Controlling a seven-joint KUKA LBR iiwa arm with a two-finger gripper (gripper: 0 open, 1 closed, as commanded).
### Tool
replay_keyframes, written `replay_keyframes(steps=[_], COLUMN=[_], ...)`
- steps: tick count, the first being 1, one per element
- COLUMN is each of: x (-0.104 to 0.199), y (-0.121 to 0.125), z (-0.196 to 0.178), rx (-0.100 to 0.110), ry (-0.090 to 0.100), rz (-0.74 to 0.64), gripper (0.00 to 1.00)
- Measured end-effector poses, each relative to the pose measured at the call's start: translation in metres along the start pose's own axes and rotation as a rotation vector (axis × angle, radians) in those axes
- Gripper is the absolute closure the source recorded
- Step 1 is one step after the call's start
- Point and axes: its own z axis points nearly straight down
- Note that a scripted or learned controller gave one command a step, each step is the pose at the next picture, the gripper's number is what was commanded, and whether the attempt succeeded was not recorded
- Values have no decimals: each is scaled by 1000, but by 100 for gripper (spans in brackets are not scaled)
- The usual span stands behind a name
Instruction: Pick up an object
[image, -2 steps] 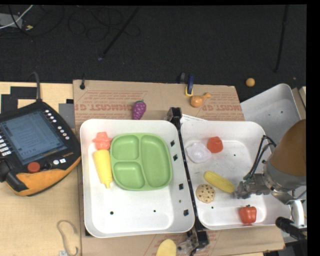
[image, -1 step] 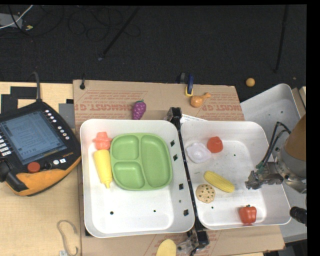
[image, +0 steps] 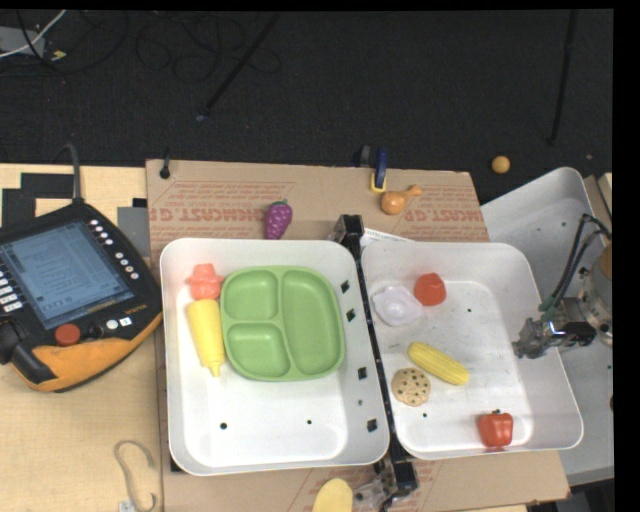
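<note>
My gripper (image: 537, 338) hangs at the right rim of the right bin (image: 545, 400), apart from every object. Inside that bin lie a red round fruit (image: 430, 289), a clear plastic cup (image: 395, 305), a yellow corn cob (image: 438, 363), a speckled cookie (image: 410, 386) and a red pepper (image: 495, 429) near the front right corner. The corn cob is the nearest of these to the gripper, about a hand's width to its left.
The left bin (image: 260, 430) holds a green divided plate (image: 282, 323), a yellow bottle (image: 207, 335) and a pink piece (image: 204, 281). Purple grapes (image: 277, 219), an orange pear (image: 398, 199) and a lemon (image: 333, 495) lie outside. A teach pendant (image: 70, 290) sits at the left.
</note>
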Motion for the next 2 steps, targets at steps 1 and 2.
replay_keyframes(steps=[1, 2], x=[-1, 43], y=[0, 20], z=[0, -6], rx=[6, 5], ry=[3, 4], rz=[1, -4], gripper=[100, 100])
